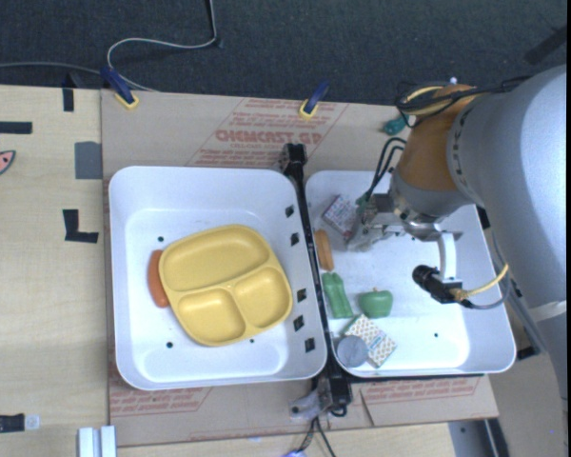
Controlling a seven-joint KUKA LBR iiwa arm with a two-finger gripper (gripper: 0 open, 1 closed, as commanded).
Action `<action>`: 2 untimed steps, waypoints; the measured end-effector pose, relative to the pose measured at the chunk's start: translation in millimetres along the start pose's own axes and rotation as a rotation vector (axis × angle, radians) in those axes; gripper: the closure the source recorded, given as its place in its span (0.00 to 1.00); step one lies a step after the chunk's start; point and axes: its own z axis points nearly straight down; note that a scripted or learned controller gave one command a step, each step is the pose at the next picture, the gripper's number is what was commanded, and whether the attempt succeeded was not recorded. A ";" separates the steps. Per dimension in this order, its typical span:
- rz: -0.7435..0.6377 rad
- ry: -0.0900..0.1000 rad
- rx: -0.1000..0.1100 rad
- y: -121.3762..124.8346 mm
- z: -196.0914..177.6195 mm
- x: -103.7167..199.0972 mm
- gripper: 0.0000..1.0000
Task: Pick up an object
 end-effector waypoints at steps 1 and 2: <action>0.000 0.000 0.000 0.1 0.0 -0.1 0.00; -0.001 0.000 0.001 -0.2 -9.2 0.4 1.00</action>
